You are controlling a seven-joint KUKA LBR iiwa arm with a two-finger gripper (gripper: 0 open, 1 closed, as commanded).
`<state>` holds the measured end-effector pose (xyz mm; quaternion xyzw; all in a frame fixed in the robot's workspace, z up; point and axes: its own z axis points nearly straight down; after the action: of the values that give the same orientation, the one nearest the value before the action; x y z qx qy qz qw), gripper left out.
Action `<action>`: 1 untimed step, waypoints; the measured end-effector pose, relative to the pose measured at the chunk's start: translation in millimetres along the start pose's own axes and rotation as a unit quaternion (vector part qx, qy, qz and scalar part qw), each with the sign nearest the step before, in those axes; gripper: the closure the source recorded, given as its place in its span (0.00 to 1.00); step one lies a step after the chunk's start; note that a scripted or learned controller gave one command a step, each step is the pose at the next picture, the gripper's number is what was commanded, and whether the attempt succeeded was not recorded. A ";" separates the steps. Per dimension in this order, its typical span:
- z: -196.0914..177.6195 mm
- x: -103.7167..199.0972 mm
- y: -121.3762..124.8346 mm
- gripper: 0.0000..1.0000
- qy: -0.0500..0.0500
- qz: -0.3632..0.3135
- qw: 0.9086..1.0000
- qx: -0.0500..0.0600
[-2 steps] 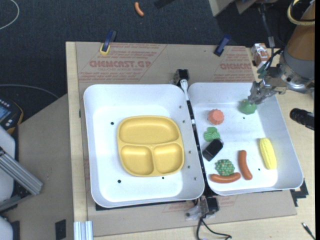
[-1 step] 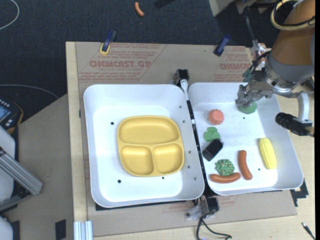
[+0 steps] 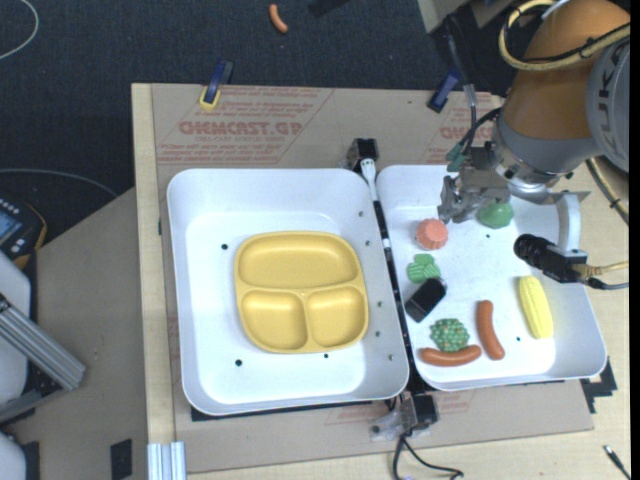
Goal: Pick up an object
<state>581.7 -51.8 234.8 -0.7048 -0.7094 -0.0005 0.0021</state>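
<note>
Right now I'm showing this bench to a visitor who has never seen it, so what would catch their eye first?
The yellow divided tray in the middle of the left bin stands out first, big and bright against the white. Next comes the grey arm with its orange band, reaching into the right bin, its tool just above a pinkish round toy. Toy foods lie scattered there: a corn cob, two sausages and broccoli.
</note>
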 end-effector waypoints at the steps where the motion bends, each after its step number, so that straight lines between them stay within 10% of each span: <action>1: 15.8 56.8 -15.5 1.00 0.000 0.000 1.000 0.001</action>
<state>565.8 5.0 219.3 -0.7049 -0.7093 0.0004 0.0030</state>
